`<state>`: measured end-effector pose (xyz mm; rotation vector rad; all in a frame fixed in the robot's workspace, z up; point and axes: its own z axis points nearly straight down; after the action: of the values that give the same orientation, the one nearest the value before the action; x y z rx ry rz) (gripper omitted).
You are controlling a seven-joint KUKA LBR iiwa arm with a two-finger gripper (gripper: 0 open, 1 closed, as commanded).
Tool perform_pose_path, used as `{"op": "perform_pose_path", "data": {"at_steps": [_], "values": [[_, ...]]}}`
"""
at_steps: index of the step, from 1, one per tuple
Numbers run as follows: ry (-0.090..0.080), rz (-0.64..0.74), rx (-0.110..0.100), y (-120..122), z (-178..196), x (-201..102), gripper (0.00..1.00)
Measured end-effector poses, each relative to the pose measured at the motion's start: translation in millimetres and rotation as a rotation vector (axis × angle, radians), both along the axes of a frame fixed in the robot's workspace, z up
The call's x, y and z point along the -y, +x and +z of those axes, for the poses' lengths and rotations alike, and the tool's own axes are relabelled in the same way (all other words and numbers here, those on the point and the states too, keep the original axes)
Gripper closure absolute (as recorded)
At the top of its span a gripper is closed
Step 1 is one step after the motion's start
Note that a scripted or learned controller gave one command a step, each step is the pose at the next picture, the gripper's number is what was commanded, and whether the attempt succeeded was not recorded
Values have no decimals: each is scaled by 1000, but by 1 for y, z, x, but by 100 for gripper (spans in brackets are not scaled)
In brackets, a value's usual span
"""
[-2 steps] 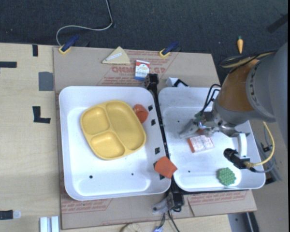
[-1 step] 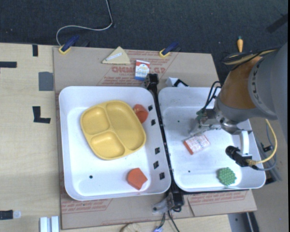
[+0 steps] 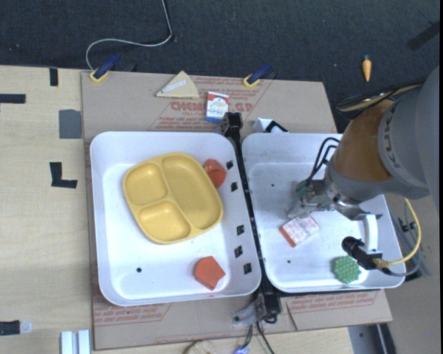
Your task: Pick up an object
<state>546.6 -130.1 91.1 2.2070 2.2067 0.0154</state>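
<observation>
Lying flat in the right bin [image 3: 280, 150], the packet [image 3: 299, 230], white with a red-orange end, is sitting near that bin's middle. Gripper [image 3: 308, 198] is hanging just above the packet's upper edge, right beside it, maybe touching; contact can't be judged from this angle. Finger state: cannot tell, the wrist and dark cabling are blocking them. Nothing is visibly sitting between them.

Arm [image 3: 399, 146] is coming in from the right, its orange band [image 3: 358, 150] sitting above the packet and covering the right bin's upper right part.

Green ball [image 3: 346, 269], bumpy-looking, is resting below and right of the packet, near the right bin's lower edge, well apart from the gripper.

Left bin [image 3: 103, 220] is sitting to the left of the right bin, the two touching along a black divider [image 3: 244, 198]. In the left bin, a yellow tray [image 3: 173, 196] with three compartments is lying tilted. An orange ball [image 3: 215, 172] is peeking out at the tray's upper right edge, touching it. An orange block [image 3: 209, 271] is lying below the tray, apart from it.

Above the bins on the cardboard, a small red-and-white box [image 3: 217, 107] and a tan wedge [image 3: 179, 85] are lying.
</observation>
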Motion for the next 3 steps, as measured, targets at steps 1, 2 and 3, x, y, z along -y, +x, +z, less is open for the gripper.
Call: {"op": "perform_pose_path", "data": {"at_steps": [1, 2, 3], "values": [[8, 0, -24, -55, 52, 9, 100], [9, 1, -24, -55, 52, 9, 0], [1, -3, -12, -61, 1, -22, 0]]}}
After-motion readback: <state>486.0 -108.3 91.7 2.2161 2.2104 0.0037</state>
